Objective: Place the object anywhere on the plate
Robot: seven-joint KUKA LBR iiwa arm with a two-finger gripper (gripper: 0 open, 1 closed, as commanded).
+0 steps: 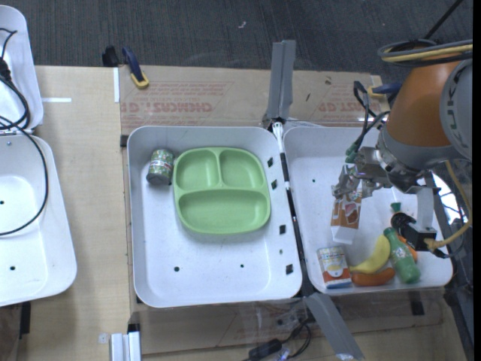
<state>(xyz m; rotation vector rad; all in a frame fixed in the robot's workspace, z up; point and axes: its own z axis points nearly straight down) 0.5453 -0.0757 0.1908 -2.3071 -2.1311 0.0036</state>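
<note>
A green three-compartment plate (222, 189) lies in the left bin (218, 280). My gripper (349, 189) hangs over the right bin (312, 171), right above the top end of a brown and white carton (346, 219) that lies flat. The fingers point down at the carton's upper edge; whether they touch it is unclear. A small green-labelled can (159, 166) stands in the left bin just left of the plate.
In the right bin's front corner lie a small orange and white carton (333, 266), a banana (374, 256), an orange-red item (373, 277) and a green bottle (401, 256). A grey divider post (282, 81) rises between the bins.
</note>
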